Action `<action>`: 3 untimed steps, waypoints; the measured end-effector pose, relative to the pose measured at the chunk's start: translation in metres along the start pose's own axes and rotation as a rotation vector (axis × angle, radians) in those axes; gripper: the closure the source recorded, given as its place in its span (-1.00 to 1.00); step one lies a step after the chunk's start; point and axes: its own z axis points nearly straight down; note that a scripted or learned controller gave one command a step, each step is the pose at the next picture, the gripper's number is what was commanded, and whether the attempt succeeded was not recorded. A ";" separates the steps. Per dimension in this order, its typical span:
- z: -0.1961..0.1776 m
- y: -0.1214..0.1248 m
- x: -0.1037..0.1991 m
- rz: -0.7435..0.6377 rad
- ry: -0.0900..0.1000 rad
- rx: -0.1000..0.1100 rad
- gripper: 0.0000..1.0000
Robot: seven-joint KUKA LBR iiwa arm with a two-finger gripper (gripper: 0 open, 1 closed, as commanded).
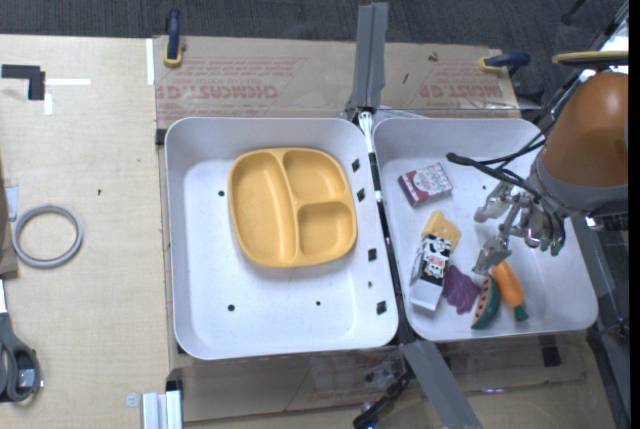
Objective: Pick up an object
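**A:** Where is the pincer (497,242)?

**B:** Low in the right white bin (570,312), just above a small orange plastic carrot (508,284). Whether it is wide or narrow, I cannot tell.

**A:** How would the carrot handle?

**B:** Likely light, stiff and smooth; grip across its middle. A watermelon slice (485,305) and purple toy (460,289) crowd it.

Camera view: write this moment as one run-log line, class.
arm: over right bin | gripper: above carrot, nothing seen held | nearby: grapes, milk carton | left bin: yellow plate
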 end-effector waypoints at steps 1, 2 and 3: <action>0.006 0.013 -0.059 0.529 -0.001 0.001 -1.00; 0.006 -0.022 -0.006 0.517 0.001 0.001 -1.00; -0.079 -0.004 -0.003 0.442 -0.001 0.000 -1.00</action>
